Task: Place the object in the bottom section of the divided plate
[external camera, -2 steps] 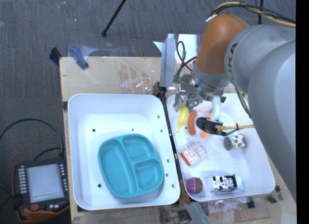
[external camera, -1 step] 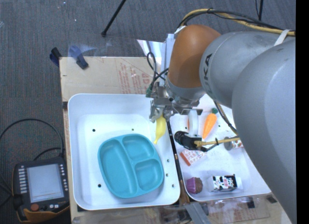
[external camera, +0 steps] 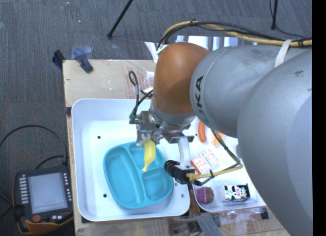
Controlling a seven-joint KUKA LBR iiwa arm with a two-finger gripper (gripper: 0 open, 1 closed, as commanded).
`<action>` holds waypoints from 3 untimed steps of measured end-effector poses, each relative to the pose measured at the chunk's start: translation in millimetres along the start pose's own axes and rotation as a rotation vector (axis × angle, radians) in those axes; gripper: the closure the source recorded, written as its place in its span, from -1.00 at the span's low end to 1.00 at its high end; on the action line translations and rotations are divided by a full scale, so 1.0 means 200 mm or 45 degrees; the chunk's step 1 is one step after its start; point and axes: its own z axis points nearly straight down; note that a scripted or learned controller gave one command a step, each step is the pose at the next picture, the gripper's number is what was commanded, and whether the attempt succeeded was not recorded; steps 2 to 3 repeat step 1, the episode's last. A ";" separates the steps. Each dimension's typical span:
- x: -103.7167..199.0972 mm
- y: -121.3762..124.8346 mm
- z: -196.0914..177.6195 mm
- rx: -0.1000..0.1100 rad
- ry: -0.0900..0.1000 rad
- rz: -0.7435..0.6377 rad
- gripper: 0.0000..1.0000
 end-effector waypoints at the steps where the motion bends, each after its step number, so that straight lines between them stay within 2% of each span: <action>1: 0.07 0.14 0.45 -0.022 0.009 -0.176 1.00; 3: 0.07 0.14 0.45 -0.022 0.009 -0.176 1.00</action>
